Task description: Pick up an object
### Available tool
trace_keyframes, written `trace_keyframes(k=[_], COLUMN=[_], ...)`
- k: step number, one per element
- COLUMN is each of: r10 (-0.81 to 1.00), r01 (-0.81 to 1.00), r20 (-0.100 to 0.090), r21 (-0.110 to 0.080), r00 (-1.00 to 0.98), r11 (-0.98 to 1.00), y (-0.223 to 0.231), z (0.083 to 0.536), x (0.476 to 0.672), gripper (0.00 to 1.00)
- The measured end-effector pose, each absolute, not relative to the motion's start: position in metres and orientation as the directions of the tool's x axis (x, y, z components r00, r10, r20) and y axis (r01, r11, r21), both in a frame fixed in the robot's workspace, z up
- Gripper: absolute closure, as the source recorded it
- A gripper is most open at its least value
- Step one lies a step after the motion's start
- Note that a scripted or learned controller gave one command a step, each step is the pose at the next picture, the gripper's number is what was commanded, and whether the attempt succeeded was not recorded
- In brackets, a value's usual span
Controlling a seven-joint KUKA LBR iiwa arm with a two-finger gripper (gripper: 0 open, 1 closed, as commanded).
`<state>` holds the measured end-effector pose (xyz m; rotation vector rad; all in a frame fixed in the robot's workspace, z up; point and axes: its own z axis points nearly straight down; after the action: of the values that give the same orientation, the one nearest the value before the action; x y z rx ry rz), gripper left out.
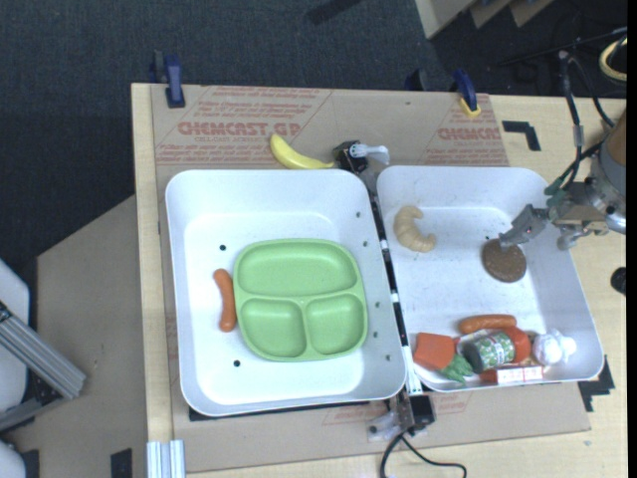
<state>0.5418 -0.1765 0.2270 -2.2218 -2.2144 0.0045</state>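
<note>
Hand (522, 229) low in right bin (453, 192), just above the brown cookie (505, 263), grip state unreadable; nothing lifted yet, pick still to do.

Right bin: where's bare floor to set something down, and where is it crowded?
In the right bin, the middle floor lies bare, between the croissant, the brown disc and the sausage. The near edge is crowded: sausage, orange block, green can, white ball bunched together.

Divided plate (299, 297) in left bin (189, 267); croissant (412, 228), cookie (505, 262) in right bin (572, 312).
</note>
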Motion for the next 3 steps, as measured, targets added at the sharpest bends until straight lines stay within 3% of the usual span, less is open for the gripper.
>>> trace_keyframes(k=[2,3], r10=[1.000,1.000], r01=[1.000,1.000], r20=[0.004,0.001], r21=[-0.002,0.000], r00=[0.000,0.000], r11=[0.000,0.000], y=[-0.219,-0.219], z=[0.083,0.095], x=[0.576,0.576], gripper=[0.00,1.00])
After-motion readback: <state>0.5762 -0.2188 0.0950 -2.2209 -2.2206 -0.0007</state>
